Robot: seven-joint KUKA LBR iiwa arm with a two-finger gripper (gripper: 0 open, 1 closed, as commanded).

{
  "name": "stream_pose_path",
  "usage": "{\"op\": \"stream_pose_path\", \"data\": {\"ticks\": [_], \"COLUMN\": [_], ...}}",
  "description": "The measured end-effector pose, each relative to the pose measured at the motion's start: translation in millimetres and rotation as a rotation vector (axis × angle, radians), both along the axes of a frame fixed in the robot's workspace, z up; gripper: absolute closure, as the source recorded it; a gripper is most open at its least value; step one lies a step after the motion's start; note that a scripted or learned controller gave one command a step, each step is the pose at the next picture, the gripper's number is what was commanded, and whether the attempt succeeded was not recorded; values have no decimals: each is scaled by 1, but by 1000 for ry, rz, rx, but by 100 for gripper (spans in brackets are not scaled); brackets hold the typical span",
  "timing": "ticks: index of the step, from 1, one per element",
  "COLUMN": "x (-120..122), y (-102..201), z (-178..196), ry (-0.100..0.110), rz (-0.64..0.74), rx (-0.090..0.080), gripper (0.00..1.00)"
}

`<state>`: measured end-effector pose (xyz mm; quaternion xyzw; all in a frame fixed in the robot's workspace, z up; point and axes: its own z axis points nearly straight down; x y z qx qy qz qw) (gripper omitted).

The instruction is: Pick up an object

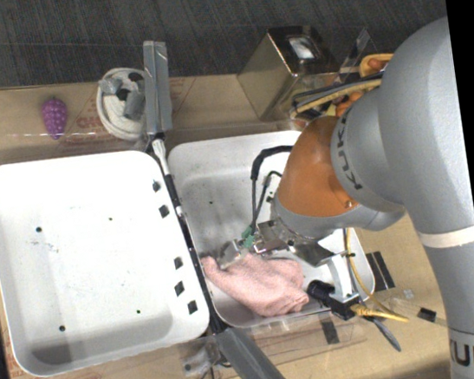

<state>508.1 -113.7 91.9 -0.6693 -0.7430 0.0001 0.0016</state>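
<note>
**Jaws lowered over the pink cloth**

The pink cloth (259, 284) is bunched in the lower part of the right bin (216, 165), lower centre of the frame. The jaws (243, 246) are poised at its upper edge, presumably for a grasp; their opening cannot be told.

The left bin (80, 259) lies open; a pink cloth (259, 282) crowds the right bin's (208, 166) near corner.

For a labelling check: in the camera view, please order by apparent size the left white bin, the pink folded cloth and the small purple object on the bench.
1. Left white bin
2. Pink folded cloth
3. Small purple object
</note>
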Motion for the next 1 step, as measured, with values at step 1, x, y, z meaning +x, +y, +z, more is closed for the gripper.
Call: {"op": "stream_pose_path", "data": {"ticks": [1], "x": [1], "y": [0], "z": [10], "ry": [0], "rz": [4], "rx": [1], "gripper": [100]}}
